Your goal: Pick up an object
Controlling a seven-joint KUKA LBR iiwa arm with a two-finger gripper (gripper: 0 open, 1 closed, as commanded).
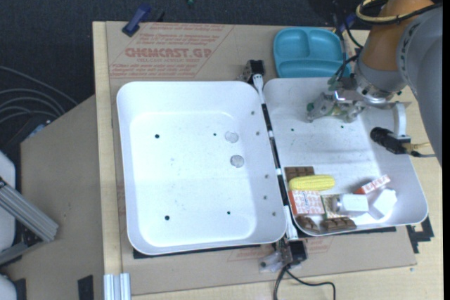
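Yellow corn cob [312, 183] lies among packets at the right bin's [415, 183] near edge. Well apart, the tool [330, 107] hovers low over that bin's far end; its fingers' spread cannot be told.

board [172, 46] on bench behind left bin | red print "CHEMCAST GP" read across its top, smaller lines above and below too fine to be read | packets in right bin: print not legible
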